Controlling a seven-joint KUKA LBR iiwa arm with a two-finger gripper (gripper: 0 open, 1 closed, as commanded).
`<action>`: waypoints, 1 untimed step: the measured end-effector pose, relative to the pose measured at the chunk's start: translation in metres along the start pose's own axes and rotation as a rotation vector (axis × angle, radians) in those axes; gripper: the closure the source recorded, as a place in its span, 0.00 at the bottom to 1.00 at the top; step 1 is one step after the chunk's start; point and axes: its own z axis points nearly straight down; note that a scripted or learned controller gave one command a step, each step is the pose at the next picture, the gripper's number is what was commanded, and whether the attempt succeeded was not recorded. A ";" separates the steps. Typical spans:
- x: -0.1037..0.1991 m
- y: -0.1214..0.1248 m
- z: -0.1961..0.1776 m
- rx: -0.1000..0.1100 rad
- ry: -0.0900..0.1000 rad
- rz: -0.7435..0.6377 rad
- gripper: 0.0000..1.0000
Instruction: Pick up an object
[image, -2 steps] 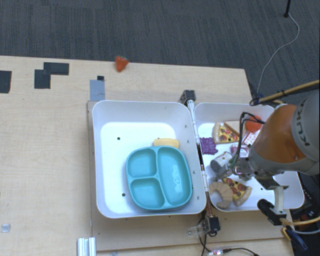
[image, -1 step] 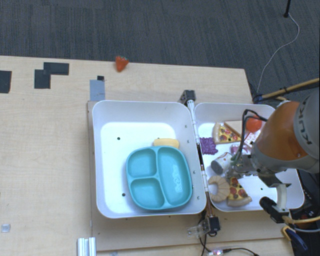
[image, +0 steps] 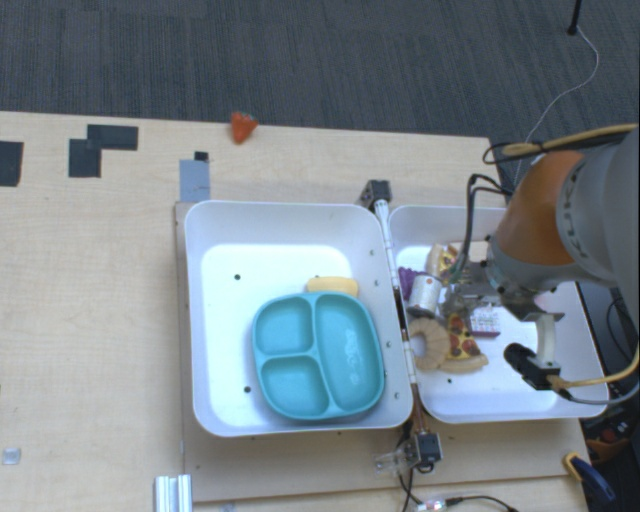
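Here my gripper (image: 458, 298) hangs low over the right bin's (image: 575, 395) cluttered pile, just above the pizza slice (image: 462, 350), its opening impossible to tell, and crowded neighbours could spoil my grasp.

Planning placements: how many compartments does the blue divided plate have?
3. On the blue divided plate in the left bin: one long section on its right side, two smaller sections on its left, one nearer the top, one nearer the bottom.

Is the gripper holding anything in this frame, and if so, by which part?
Cannot be told. The gripper sits low among clutter in the right bin, above the pizza slice.
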 end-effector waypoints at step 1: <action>0.070 0.049 -0.084 -0.001 0.000 -0.002 1.00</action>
